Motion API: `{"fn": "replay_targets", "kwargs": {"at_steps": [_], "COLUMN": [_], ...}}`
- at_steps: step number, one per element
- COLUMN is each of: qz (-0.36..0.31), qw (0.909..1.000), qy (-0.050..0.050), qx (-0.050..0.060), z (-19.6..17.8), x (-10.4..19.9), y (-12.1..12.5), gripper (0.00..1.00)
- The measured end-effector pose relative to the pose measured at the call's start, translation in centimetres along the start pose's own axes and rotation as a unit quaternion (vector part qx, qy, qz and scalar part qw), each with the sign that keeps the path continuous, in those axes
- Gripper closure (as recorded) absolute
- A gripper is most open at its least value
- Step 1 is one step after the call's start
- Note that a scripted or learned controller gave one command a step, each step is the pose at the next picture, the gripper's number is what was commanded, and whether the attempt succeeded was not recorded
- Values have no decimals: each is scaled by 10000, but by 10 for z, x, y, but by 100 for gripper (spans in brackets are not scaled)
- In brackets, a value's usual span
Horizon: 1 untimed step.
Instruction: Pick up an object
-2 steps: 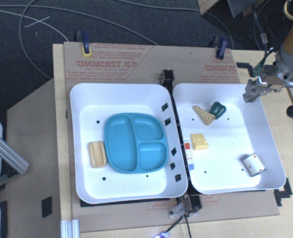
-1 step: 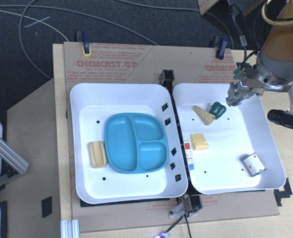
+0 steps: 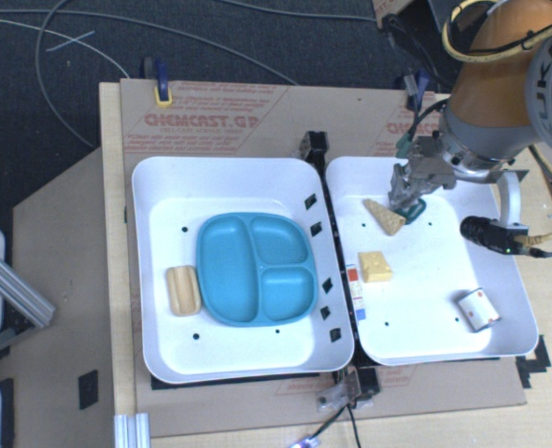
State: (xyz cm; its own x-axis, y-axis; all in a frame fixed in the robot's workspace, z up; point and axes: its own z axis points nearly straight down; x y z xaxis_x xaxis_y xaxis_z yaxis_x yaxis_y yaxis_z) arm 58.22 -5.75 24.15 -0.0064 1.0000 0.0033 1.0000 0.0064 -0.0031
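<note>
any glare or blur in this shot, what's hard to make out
Camera view: even, soft light, faint shadows. The right bin is near blown-out white, so the small white object barely stands out. The pincer over the tan wedge is soft and shadowed. The blue plate reads clearly.

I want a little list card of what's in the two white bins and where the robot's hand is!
left bin: blue divided plate, tan bread-like block beside it
right bin: tan wedge, yellow cube, small white object
gripper: low in the right bin, right at the wedge
holding anything: cannot tell
</note>
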Motion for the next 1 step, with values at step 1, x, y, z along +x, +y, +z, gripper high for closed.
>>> {"fn": "replay_targets", "kwargs": {"at_steps": [1], "qz": [5], "qw": [10000], "qy": [-5], "qx": [-5], "z": [7], "x": [51], "y": [8], "gripper": [100]}}
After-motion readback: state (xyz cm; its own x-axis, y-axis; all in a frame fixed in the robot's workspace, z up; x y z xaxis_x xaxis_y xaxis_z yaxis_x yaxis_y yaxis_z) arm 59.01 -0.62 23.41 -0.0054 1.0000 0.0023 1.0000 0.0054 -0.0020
